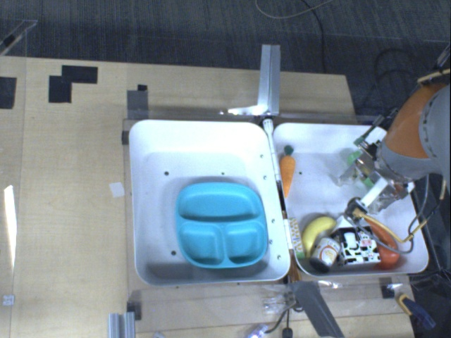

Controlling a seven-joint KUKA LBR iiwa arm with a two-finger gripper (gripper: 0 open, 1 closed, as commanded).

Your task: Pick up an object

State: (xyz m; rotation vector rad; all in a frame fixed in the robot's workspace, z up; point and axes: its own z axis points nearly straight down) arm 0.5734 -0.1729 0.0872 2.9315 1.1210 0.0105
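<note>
Two shallow white plastic bins (162, 167) sit side by side on the pale wooden counter (70, 189). One holds a blue plastic plate with three parts (222, 224). The other bin (317, 139) holds toy food. The fingers (357, 164) hang over that bin, close to its outer wall. They are blurry, so I cannot tell if they are apart or together. A small orange carrot with a green top (287, 169) lies alone by the shared wall, straight across from the fingers, pointing from far edge to near edge. A yellow banana (317, 229) sits crowded at the near edge. The carrot looks easiest to grab.
</note>
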